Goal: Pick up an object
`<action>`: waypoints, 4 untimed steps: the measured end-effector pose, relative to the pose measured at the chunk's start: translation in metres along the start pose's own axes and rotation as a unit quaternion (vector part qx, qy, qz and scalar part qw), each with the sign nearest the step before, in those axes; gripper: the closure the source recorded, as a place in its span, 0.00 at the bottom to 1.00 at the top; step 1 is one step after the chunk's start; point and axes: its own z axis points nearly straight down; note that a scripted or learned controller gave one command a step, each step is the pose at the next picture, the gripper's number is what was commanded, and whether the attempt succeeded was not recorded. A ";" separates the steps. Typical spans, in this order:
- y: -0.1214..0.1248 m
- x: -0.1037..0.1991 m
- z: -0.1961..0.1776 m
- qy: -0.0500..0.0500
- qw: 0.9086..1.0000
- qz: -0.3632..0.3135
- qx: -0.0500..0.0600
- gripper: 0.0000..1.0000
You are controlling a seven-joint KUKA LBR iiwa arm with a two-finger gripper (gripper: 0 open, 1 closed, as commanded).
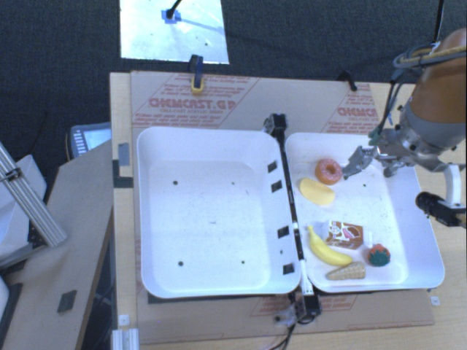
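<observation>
- We are seeing the grey two-finger gripper (359, 162) hanging over the right-hand shallow white plastic bin (416, 228), fingers apart with nothing between them.
- We are finding the round orange doughnut (328, 170) just beside its fingertips, with the pale yellow oval lemon-like piece (317, 191) touching below.
- We are locating the curved yellow banana (326, 247), small printed carton (344, 234) and tan wedge (346, 271) farther below it.

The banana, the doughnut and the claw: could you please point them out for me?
banana (326, 249): camera view, middle of its curve.
doughnut (328, 170): camera view, its ring.
claw (357, 162): camera view, between the fingertips.
</observation>
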 end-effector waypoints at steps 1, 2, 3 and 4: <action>0.035 -0.021 0.153 0.001 1.000 0.002 0.005 0.00; 0.037 -0.021 0.137 0.000 1.000 0.002 0.003 1.00; 0.036 -0.020 0.130 0.001 1.000 0.002 0.005 1.00; 0.035 -0.020 0.123 0.001 1.000 0.002 0.007 1.00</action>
